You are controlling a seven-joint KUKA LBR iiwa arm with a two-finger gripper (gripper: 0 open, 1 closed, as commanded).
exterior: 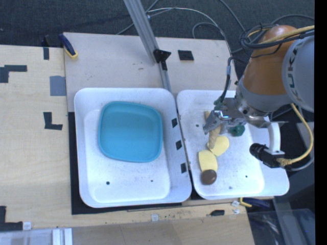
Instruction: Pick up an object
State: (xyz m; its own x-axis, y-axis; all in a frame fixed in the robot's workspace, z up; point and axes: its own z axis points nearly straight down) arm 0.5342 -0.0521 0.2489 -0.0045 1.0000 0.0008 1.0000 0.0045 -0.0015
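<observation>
Arm [276, 70] reaches over right bin [255, 182]; jaws' state can't be told (too blurred). Yellow pieces [208, 161] and a brown ball [208, 177] sit at 6 o'clock of the gripper [217, 120]. Blue plate [130, 131] in left bin [87, 137].

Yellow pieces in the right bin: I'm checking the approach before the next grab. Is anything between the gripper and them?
Nothing visible. The gripper hangs directly above the yellow pieces in the right bin; the brown object lies beyond them.
</observation>
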